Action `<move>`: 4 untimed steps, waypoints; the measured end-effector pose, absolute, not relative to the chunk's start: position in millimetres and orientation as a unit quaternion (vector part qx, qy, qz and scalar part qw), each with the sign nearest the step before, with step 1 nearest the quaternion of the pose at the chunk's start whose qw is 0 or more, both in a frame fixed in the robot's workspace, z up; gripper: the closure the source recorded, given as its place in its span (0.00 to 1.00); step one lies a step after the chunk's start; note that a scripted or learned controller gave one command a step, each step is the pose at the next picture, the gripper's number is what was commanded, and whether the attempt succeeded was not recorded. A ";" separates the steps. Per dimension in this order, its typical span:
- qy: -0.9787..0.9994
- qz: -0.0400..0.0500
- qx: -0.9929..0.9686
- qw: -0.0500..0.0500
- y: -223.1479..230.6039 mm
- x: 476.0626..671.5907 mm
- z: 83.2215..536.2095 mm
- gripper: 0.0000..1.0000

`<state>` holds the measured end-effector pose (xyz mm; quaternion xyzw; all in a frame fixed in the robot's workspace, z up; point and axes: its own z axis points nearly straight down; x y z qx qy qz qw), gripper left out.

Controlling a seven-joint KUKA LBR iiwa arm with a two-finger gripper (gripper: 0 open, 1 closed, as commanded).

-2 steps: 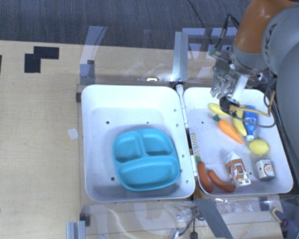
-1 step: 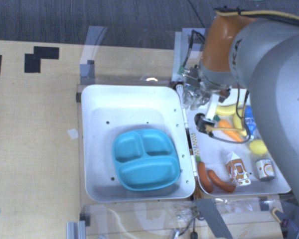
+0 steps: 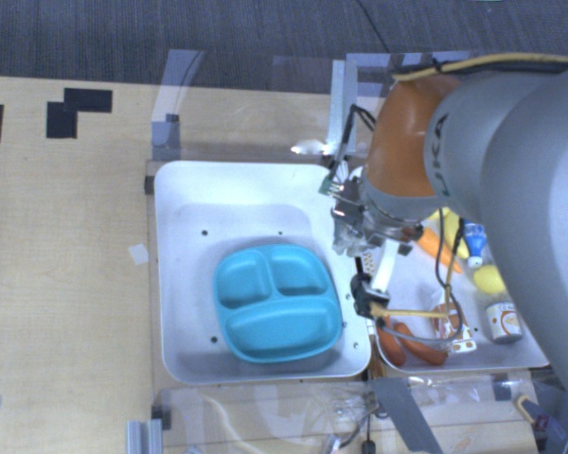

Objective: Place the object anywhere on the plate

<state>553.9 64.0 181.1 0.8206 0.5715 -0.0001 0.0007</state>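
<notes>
The blue plate (image 3: 279, 301) lay bare in the left bin (image 3: 185, 253), so nothing was placed yet. Just right of the plate's far corner hung the gripper (image 3: 358, 239); whether it was open or held anything could not be told. Further right of the plate, a brown sausage (image 3: 418, 350), a yellow fruit (image 3: 488, 279) and a small can (image 3: 504, 321) lay in the right bin (image 3: 511, 357), the thing to place likely among them.

We are looking down on a pale wooden tabletop (image 3: 66, 253) that is carrying two shallow white plastic bins side by side. The left bin (image 3: 185, 187) is sitting near the middle, with the right bin (image 3: 483, 362) just beside it. Flat black angular patches (image 3: 80, 112) are lying on the bare wood at far left, well apart from the bins.
</notes>
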 end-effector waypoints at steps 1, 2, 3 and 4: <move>0.578 0.008 0.816 0.003 126.3 531.1 97.0 1.00; 0.577 0.009 0.816 0.005 124.8 532.3 98.4 0.00; 0.577 0.009 0.817 0.005 124.7 533.3 104.8 1.00; 0.577 0.011 0.817 0.006 125.4 534.8 107.0 0.00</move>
